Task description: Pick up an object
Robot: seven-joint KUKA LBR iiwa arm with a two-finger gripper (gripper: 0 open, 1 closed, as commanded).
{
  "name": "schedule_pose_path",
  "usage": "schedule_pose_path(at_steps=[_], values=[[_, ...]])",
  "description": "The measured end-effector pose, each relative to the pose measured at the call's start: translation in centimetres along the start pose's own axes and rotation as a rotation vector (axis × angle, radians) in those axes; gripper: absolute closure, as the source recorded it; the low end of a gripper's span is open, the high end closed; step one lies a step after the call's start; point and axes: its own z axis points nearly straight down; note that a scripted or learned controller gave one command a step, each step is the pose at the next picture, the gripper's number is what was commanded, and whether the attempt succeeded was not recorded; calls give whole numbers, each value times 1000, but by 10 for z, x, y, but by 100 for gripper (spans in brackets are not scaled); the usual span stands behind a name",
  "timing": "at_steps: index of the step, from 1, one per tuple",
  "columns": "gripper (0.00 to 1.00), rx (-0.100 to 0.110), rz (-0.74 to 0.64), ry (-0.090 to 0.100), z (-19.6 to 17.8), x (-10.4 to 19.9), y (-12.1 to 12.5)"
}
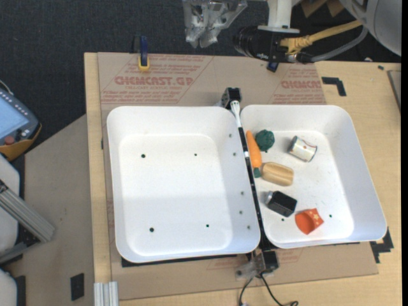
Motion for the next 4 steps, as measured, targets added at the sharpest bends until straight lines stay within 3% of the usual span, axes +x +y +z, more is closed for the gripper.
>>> schedule_pose_path(at_steps=[1, 2, 3, 4], values=[[0, 1, 0, -1, 0, 0, 0], [100, -4, -2, 1, -11, 1, 0], [0, -2, -2, 0, -10, 1, 0], [100, -7, -3, 1, -21, 2, 0]])
